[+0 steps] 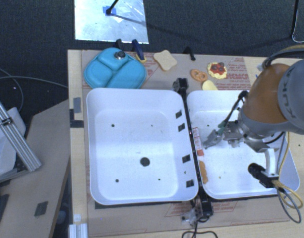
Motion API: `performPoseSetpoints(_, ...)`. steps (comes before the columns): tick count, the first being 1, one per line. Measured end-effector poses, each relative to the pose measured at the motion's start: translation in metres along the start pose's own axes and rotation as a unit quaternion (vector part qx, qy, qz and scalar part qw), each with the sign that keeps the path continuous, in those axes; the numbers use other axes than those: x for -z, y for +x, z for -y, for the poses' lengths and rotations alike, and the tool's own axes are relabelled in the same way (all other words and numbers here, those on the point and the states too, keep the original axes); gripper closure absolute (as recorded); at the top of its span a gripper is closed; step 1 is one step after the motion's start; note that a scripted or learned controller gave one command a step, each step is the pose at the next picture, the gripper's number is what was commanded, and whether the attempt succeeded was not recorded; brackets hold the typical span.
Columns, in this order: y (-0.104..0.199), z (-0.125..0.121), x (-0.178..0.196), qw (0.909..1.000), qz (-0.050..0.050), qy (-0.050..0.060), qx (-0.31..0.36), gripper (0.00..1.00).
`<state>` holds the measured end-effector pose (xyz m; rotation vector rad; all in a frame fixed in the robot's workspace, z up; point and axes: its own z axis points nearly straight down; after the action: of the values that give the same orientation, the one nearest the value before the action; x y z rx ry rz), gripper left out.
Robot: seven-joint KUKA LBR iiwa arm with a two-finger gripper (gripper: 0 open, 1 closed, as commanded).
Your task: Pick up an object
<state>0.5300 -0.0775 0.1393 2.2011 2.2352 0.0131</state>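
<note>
My gripper [212,139] is low inside the right bin [231,100], near its left wall, pointing left. The grey arm with its orange band [263,95] comes in from the right and covers much of that bin. A tan, elongated object [203,172] lies against the right bin's left wall, just below and in front of the gripper. A small reddish piece [200,152] sits between that object and the gripper. In the left bin [107,100] a small dark round object [145,161] rests on the floor. Nothing shows between the fingers.
Behind the bins lie a blue divided lid [115,69], a bread slice [165,60], a pretzel [198,75], a small pizza [217,69] and a yellow piece [209,85]. A black divider [189,133] runs between the bins. Cables hang at the right front.
</note>
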Motion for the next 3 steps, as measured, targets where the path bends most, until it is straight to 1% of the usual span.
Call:
performPoseSetpoints(1,-0.008,0.002,0.008,1.0000,0.002,0.001,-0.006,1.00)
performPoseSetpoints(2,0.029,0.043,0.047,1.0000,0.000,0.003,-0.004,1.00)
performPoseSetpoints(3,0.061,0.034,0.045,1.0000,0.001,0.003,-0.004,1.00)
